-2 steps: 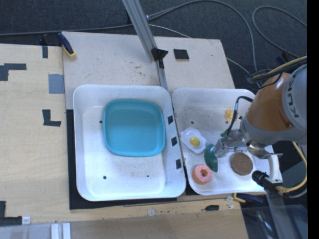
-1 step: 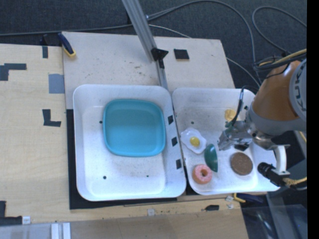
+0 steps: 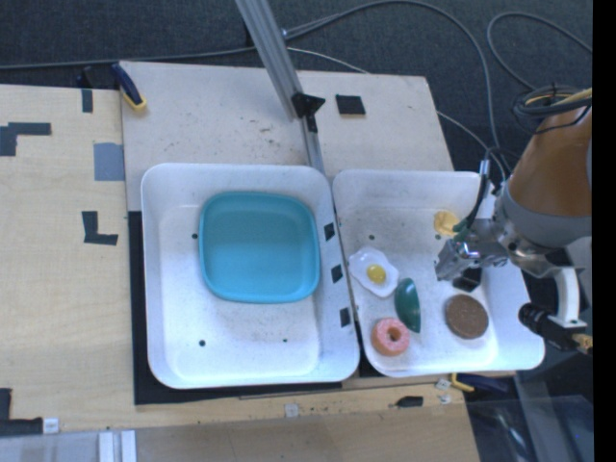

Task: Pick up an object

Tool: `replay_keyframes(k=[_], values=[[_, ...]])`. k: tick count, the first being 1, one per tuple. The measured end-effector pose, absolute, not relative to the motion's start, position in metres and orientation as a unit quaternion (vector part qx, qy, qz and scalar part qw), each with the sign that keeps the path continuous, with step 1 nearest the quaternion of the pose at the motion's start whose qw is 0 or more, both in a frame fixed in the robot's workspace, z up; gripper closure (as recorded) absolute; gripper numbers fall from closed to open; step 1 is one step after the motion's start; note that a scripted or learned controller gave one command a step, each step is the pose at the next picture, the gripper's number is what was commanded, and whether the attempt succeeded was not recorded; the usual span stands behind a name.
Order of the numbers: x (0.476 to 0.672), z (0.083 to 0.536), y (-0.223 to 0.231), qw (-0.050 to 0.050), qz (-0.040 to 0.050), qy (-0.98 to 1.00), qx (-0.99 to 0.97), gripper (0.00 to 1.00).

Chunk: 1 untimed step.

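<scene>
Two bins sit side by side on the worktop (image 3: 58,287), touching along their inner walls at frame centre. The left bin (image 3: 159,287) holds a plate (image 3: 259,246), set toward its upper right. The right bin (image 3: 385,189) holds five things: an egg (image 3: 373,272) at its left side, a doughnut (image 3: 391,337) below the egg near the lower wall, a leaf (image 3: 408,304) between egg and cookie (image 3: 467,317), which lies at lower right, and a small piece (image 3: 446,222) toward the upper right. The gripper (image 3: 460,263) sits above the cookie, below the small piece. A rail (image 3: 269,41) runs from the top of the frame down to the bins' junction. A clamp (image 3: 129,87) lies at upper left.
</scene>
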<state>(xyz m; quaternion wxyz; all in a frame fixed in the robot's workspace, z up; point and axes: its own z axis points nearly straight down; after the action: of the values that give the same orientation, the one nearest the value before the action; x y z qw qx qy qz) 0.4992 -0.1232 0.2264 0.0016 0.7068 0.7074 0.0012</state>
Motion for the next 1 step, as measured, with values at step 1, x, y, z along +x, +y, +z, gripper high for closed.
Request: replay_keyframes(k=[1], values=[[0.4995, 0.2495, -0.1231, 0.001, 0.0004, 0.707, 0.707, 1.00]])
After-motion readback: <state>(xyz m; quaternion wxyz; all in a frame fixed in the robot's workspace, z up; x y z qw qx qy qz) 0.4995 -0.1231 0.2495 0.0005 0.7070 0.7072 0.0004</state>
